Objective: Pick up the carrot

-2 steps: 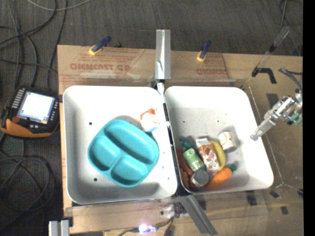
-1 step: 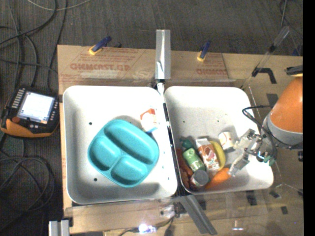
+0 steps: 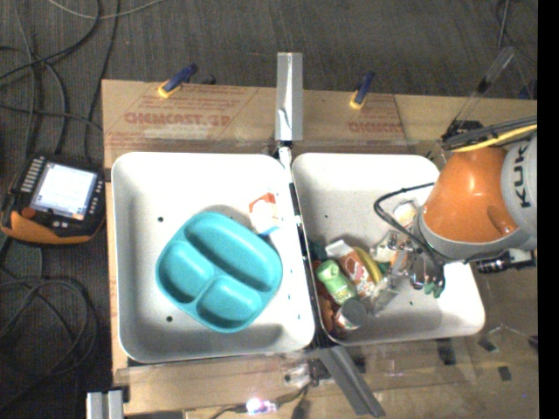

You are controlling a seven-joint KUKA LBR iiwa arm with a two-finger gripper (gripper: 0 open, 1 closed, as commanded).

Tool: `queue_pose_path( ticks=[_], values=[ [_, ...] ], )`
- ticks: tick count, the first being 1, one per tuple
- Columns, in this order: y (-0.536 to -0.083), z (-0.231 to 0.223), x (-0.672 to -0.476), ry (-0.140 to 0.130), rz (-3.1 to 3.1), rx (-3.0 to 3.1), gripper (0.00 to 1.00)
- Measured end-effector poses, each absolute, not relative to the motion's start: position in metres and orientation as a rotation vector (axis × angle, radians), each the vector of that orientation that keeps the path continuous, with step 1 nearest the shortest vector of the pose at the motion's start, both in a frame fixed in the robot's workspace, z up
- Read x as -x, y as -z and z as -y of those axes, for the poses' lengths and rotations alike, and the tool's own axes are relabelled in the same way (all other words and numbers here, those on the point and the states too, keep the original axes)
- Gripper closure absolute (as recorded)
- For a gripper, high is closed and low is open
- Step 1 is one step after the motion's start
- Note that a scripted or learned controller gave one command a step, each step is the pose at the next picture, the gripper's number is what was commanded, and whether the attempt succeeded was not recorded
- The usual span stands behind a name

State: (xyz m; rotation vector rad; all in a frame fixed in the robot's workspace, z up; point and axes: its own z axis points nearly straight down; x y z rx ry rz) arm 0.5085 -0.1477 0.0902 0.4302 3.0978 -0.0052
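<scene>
The grey arm with its orange band [image 3: 472, 201] reaches in from the right over the right-hand shallow white bin [image 3: 349, 182], its two-finger gripper [image 3: 390, 279] lowered among a heap of small items at the bin's near left corner. Whether the gripper is open or closed, I cannot tell. The heap includes a green can-like object [image 3: 333, 279] and a red-and-white packet [image 3: 356, 262]; an orange piece at the heap's left edge [image 3: 323, 307] may be the carrot, though I cannot be sure. In the left-hand white bin [image 3: 140, 182] lies a teal plastic divided plate [image 3: 219, 270], with a small red-and-white item [image 3: 265, 211] just beyond its far right edge.
</scene>
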Motion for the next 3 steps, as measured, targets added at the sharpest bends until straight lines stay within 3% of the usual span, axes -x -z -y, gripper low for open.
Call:
queue_pose_path(
  ticks=[1,2,3],
  values=[
    [-0.107,0.202,-0.5,-0.001,-3.107,-0.48,0.0],
    [-0.113,0.201,-0.5,-0.005,-3.11,-0.478,1.0],
    [-0.18,0.166,-0.49,-0.004,-3.097,-0.542,1.0]
  ],
)
